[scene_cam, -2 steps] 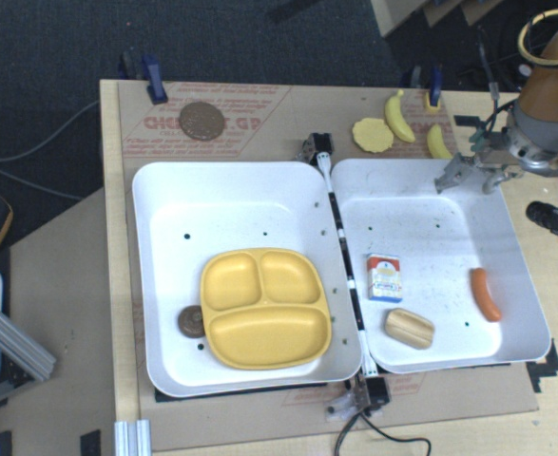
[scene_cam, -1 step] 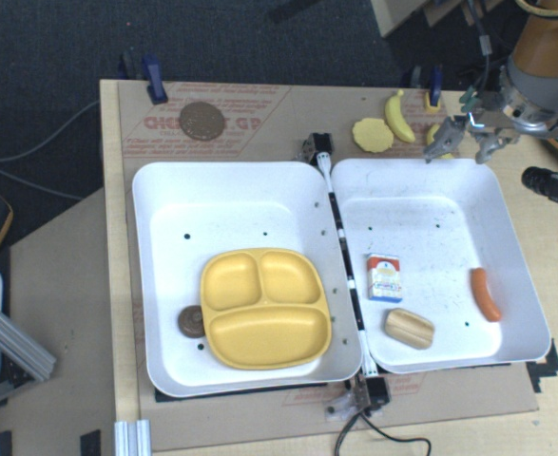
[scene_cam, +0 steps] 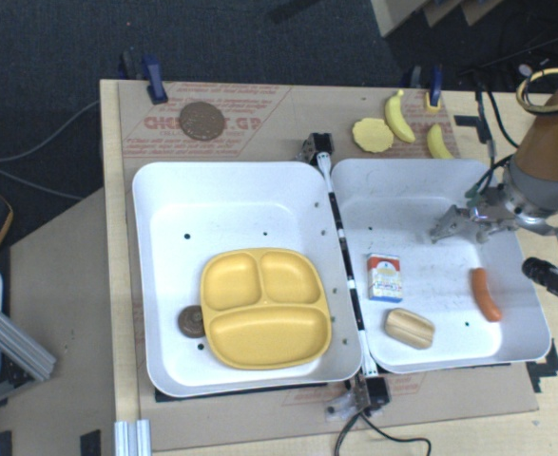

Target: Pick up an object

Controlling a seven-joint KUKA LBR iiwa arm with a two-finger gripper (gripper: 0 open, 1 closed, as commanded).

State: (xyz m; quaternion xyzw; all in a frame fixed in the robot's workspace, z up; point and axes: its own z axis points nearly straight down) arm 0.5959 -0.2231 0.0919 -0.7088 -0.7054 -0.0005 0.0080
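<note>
Bread roll [scene_cam: 410, 327] nr front, claw [scene_cam: 450, 224] well behind

The arm [scene_cam: 543, 164] has a rounded orange band over a pale grey wrist ring. Its claw [scene_cam: 452, 224] is dull grey metal with thin fingers. Black cables run nearby, and a yellowish cable loops just above the band.
</note>
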